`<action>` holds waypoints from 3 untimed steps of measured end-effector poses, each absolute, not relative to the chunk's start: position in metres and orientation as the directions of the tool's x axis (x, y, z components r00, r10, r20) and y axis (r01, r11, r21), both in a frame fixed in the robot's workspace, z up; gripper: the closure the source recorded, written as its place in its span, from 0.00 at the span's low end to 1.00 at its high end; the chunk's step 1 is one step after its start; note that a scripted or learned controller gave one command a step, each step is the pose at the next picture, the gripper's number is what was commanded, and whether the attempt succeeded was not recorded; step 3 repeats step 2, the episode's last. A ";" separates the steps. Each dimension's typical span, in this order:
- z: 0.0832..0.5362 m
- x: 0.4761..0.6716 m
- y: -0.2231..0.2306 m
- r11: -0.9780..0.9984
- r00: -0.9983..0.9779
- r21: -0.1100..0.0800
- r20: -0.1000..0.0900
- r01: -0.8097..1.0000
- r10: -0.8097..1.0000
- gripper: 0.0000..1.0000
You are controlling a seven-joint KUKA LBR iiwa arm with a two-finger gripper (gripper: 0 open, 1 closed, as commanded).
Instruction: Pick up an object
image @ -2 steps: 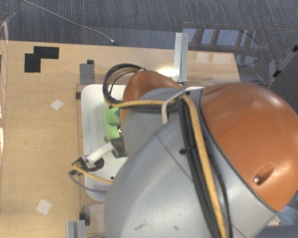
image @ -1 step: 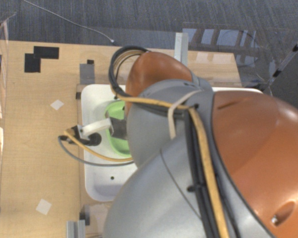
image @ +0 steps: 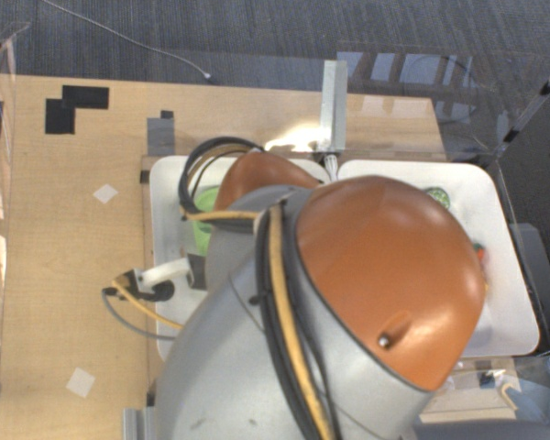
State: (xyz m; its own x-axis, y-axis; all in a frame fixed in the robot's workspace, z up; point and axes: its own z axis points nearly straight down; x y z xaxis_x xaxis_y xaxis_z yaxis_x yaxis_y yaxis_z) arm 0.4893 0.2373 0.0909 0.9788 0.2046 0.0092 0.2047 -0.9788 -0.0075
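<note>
Two white bins, one green object showing; arm hides the fingers, grip unknowable.

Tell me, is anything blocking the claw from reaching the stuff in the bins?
Can't tell from here. The arm itself covers most of both bins, hiding whatever lies beneath it. A green object peeks out in the left bin, and a greenish item in the right bin.
</note>
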 end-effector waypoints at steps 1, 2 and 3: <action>0.173 0.488 0.236 -0.937 0.937 -0.004 0.006 0.350 0.350 1.00; 0.346 0.488 0.235 -0.979 0.979 -0.005 0.010 0.203 0.203 1.00; 0.346 0.488 0.235 -0.979 0.979 -0.005 0.010 0.203 0.203 1.00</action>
